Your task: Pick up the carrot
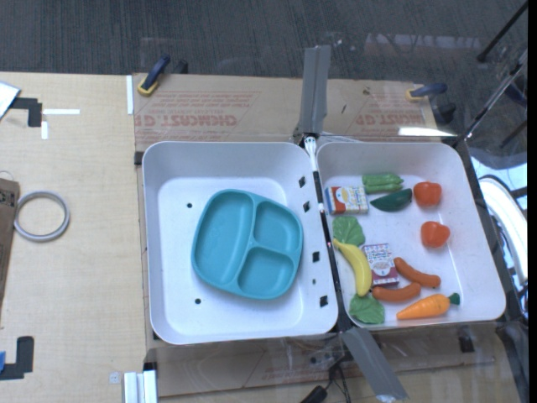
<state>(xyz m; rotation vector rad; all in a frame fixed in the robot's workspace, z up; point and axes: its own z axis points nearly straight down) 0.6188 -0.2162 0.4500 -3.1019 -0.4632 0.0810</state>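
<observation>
The carrot (426, 306) is orange with a small green top at its right end. It lies flat near the front right corner of the right bin (475, 198), just in front of two sausages (406, 280).
The right bin also holds a banana (356, 265), two tomatoes (431, 215), green vegetables (384, 190), leafy pieces (348, 229) and two small cartons (347, 199). A teal divided plate (247, 243) lies in the left bin (168, 225). A tape roll (39, 216) rests on the bench at left.
</observation>
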